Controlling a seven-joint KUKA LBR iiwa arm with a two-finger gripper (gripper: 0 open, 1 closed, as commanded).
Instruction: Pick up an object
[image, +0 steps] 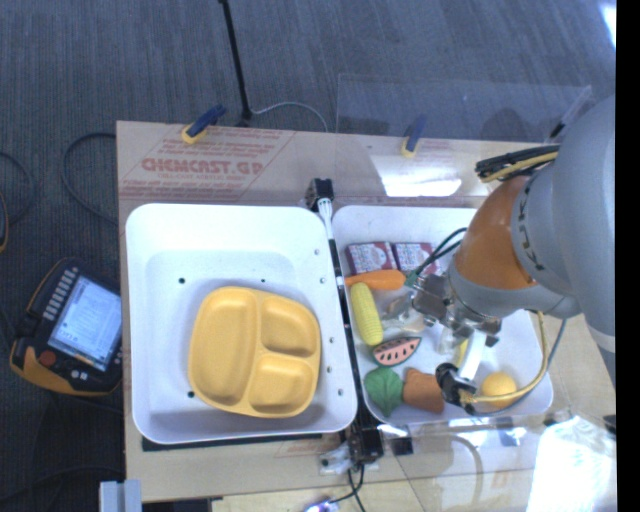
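**Crowded bin tests a robot's reach.** A grey arm (510, 250) with an orange band hangs low over the right bin (515, 340), its gripper (432, 308) set among a huddle of toy food. The wrist masks the claw from this angle, so it cannot be told whether it is spread or pinched shut. Nothing can be seen in its hold.

The main risk, judging from the layout, is crowding. At the near end a green vegetable (382, 388) touches an orange-brown piece (425, 392), with a yellow lemon (498, 385) near them toward the right wall. A descent there could catch two items at once or shove one aside. Further in, the watermelon slice (397, 351) lies flat and thin, so it may slip out as the claw closes. The corn cob (365, 312) hugs the wall next to the other bin, leaving little room on that side. These two are nearest the gripper and look the likeliest picks. Beyond them a carrot (375, 281) rests at the cob's far end, and two small packets (385, 256), possibly printed cartons, lie flat by the far wall.

The left bin (160, 270) holds a yellow divided plate (255, 350), well apart from the arm. A handheld pendant (75, 325) lies on the carpet off the bench's left side.
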